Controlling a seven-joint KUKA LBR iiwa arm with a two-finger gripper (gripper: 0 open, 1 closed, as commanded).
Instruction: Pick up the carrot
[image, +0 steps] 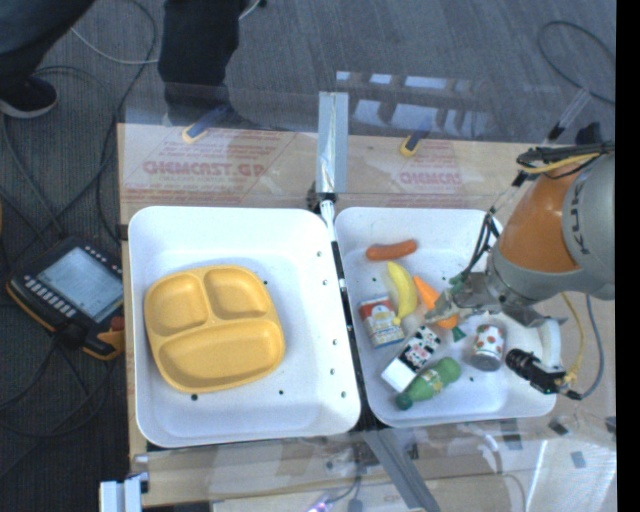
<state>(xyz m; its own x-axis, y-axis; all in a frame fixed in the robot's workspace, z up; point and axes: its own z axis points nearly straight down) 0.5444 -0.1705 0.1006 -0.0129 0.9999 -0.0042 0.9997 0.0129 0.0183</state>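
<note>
The carrot (428, 292) is a small orange wedge in the right bin (455, 228), just right of a yellow banana (402, 287). My gripper (455, 303) is low over the bin's middle, right against the carrot's right end and covering part of it. Another orange bit (446, 322) shows just below the gripper. The grey arm with its orange band (535, 240) reaches in from the right and hides the wrist.
Also in the right bin are a red-orange sausage (391, 250), a small red-labelled can (379, 322), a black-and-white box (422, 346), a green bottle (430, 383), a white block (397, 375) and a round tin (488, 345). The left bin (180, 225) holds a yellow divided plate (213, 327).
</note>
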